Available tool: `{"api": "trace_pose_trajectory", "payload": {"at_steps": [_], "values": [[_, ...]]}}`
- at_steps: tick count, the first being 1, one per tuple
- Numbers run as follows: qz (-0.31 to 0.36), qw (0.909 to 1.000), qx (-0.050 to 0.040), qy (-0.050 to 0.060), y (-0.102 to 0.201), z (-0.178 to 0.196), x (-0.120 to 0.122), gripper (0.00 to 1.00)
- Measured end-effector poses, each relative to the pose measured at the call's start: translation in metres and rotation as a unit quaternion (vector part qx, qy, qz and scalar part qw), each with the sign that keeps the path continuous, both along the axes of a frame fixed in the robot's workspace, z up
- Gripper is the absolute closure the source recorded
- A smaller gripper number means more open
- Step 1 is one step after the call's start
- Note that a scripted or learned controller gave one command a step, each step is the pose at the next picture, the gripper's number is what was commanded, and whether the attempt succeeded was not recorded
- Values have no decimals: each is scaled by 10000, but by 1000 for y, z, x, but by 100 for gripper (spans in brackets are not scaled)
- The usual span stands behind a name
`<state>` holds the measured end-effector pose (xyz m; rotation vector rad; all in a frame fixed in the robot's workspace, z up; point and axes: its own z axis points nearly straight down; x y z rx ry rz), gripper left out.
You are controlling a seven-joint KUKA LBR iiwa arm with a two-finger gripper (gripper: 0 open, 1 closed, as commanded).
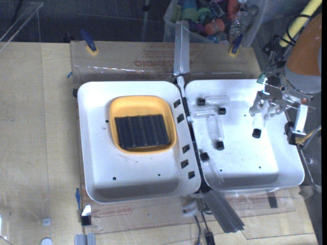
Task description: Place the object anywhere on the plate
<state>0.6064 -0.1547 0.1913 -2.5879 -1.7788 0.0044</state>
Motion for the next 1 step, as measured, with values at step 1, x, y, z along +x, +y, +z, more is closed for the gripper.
{"api": "trace_pose_trajectory", "payload": {"at_steps": [1], "values": [[-1,10000,0,-2,0,0,0,0]]}}
